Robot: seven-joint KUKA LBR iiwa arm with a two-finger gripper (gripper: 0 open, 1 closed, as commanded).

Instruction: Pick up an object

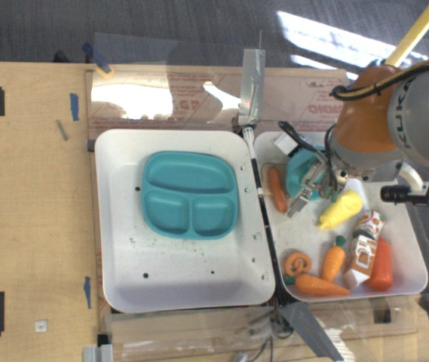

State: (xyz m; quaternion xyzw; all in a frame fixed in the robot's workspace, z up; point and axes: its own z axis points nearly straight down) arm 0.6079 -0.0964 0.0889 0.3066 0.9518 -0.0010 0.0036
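The hand [304, 196] hangs low in the right bin [418, 277], beside a sausage [277, 188] and a yellow corn [340, 209]. Whether its fingers grip anything cannot be told. A teal divided plate [191, 194] lies in the left bin [116, 262].

A robot lab bench: taped cardboard surface [33, 202], twin white bins [116, 202], toy food [335, 261].
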